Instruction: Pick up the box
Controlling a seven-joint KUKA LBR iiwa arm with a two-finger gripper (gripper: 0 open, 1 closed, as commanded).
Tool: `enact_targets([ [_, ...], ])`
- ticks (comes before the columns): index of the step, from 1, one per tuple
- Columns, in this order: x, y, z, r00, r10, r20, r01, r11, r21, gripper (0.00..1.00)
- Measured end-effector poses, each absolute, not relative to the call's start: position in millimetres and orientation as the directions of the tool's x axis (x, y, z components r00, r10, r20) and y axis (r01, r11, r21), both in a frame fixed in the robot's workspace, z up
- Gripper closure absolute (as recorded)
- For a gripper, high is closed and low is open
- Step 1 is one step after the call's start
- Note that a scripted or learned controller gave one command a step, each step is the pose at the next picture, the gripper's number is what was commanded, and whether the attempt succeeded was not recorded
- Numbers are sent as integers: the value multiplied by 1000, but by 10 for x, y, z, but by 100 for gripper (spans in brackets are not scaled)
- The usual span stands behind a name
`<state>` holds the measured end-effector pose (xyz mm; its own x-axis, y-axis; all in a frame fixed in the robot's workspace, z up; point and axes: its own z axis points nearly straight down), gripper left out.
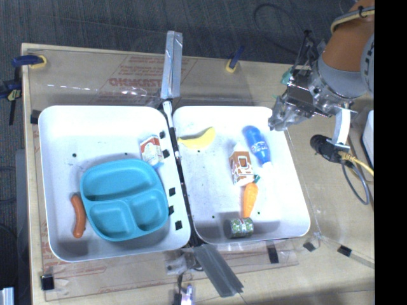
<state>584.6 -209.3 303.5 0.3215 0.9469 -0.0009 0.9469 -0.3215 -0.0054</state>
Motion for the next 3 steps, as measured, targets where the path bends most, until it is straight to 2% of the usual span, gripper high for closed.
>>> enact_targets([
  [1,5852,-2081,3130,314,949,-2,949,-314,-9,100],
  [2,5235,-1804,3520,613,790,-1,790,-613,-5,100],
  [3,5209,-2011,4001,634,773,-1,773,-634,-3,100],
])
